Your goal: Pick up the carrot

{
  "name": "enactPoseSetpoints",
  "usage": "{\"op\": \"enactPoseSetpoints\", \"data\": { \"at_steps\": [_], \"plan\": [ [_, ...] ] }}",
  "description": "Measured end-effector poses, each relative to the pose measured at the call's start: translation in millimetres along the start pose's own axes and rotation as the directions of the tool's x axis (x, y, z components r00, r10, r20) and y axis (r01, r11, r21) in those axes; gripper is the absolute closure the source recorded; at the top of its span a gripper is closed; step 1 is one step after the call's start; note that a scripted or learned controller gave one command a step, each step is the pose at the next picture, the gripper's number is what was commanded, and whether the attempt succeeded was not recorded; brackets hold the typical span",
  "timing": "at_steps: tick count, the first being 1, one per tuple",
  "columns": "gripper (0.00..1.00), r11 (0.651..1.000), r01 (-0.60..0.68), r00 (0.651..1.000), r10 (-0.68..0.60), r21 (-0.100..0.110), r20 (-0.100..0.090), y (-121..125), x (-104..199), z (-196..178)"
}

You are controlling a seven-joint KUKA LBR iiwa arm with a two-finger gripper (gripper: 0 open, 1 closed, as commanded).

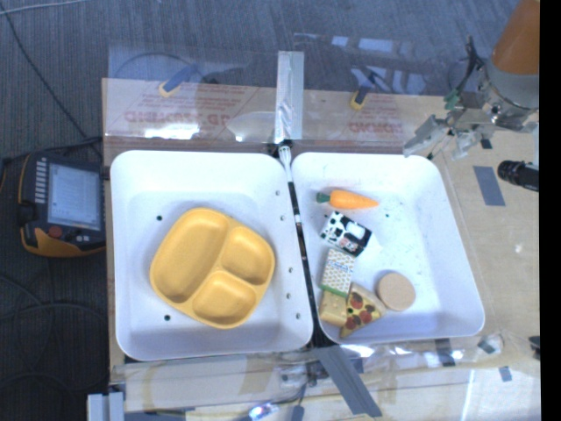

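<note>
The carrot [352, 201], orange with a green stub on its left end, lies flat near the back of the right bin [456, 261]. My gripper [437, 140] hangs past the bin's back right corner, up and to the right of the carrot and well apart from it. Its fingers are spread open and hold nothing. The arm's orange band [519, 33] sits at the top right.
In front of the carrot lie a black-and-white spotted toy [344, 232], a patterned packet [337, 272], a pizza slice [361, 310] and a tan disc [396, 290]. A yellow divided plate [215, 266] sits in the left bin [131, 235]. A pendant [57, 204] lies off to the left.
</note>
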State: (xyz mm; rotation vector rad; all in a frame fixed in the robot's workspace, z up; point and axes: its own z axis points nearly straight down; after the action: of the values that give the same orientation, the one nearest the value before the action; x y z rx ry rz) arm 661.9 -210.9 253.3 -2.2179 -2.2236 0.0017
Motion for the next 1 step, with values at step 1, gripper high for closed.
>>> {"op": "enactPoseSetpoints", "data": {
  "at_steps": [1],
  "plan": [
    [0.00, 0.976, 0.220, 0.976, -0.220, 0.001, 0.002, 2.0, 34.3, 92.8]
  ]
}}
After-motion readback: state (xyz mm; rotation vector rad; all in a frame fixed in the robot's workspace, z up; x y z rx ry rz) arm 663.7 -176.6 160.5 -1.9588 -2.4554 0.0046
